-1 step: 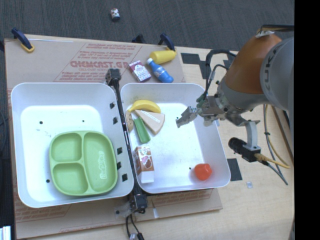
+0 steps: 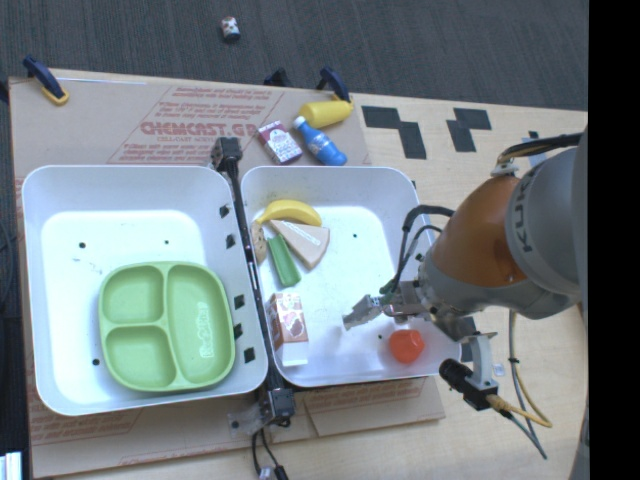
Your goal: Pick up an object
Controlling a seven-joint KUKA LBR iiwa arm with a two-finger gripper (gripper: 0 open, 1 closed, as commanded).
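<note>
Gripper (image 2: 362, 313) positioned low over right bin (image 2: 400, 183), finger state not discernible, red round object (image 2: 406, 346) lying just beside it near bin's front edge, banana (image 2: 290, 211) at the far-left corner.

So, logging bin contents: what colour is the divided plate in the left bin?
Light green: the divided plate shows best in the camera view.
</note>
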